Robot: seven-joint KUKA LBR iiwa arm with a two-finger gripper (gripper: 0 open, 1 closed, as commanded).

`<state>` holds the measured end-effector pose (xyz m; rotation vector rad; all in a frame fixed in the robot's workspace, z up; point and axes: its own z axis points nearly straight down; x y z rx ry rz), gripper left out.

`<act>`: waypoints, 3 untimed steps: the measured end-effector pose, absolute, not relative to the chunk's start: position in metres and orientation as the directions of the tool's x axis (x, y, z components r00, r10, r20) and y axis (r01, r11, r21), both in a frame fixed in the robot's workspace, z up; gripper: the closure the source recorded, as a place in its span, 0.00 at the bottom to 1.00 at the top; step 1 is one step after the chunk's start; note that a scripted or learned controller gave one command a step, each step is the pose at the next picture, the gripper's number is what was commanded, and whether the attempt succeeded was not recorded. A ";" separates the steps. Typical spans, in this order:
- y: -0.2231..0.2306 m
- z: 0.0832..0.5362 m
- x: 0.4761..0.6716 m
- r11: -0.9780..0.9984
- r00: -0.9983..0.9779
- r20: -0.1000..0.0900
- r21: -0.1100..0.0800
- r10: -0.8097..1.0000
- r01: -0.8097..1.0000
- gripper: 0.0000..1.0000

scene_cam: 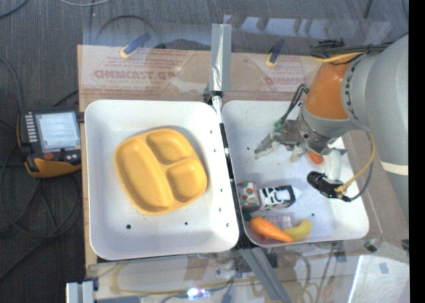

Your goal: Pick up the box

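Observation:
A small box (248, 194) with a red-and-white print lies against the left wall of the right bin (352, 225), towards the front. Touching it on the right is a black-and-white carton (277, 196). My gripper (279, 151) hangs over the middle of that bin, behind and slightly right of the box and apart from it. Its two fingers (264, 148) are spread open with nothing between them. The grey arm with its orange band (329, 92) comes in from the right.
An orange carrot (268, 229) and a yellow banana (301, 230) lie at the right bin's front edge, by a flat packet (279, 218). A small red item (316, 158) sits beside the gripper. A yellow divided plate (161, 169) lies in the left bin (106, 228).

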<state>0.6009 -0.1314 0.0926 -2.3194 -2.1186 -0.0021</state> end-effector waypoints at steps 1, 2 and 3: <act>-0.124 0.090 0.647 -0.116 0.116 -0.003 0.010 0.993 0.993 0.00; -0.116 0.091 0.605 -0.152 0.152 -0.003 0.011 0.988 0.988 0.00; -0.101 0.091 0.508 -0.284 0.284 0.001 0.014 0.959 0.959 0.00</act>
